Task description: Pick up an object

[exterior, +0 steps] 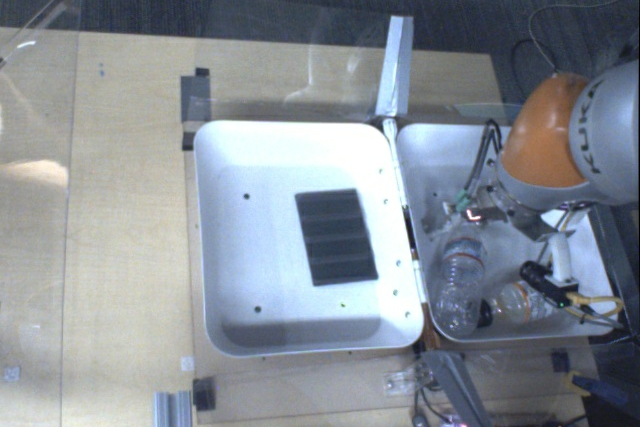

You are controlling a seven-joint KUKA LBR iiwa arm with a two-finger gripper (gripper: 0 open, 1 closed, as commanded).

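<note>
My gripper reaches down into the right bin, under the grey wrist with the orange band. Just below it lies a clear plastic bottle, stretched toward the bin's front wall. A second clear bottle with a dark cap lies crosswise beside it, near the front right corner. Nothing visibly sits in the gripper, and the wrist hides much of it. In the left bin a flat black ribbed block rests near the middle.
A grey upright bar stands at the back where the two bins meet. Small black clamps sit on the wooden bench by the left bin's back corner.
</note>
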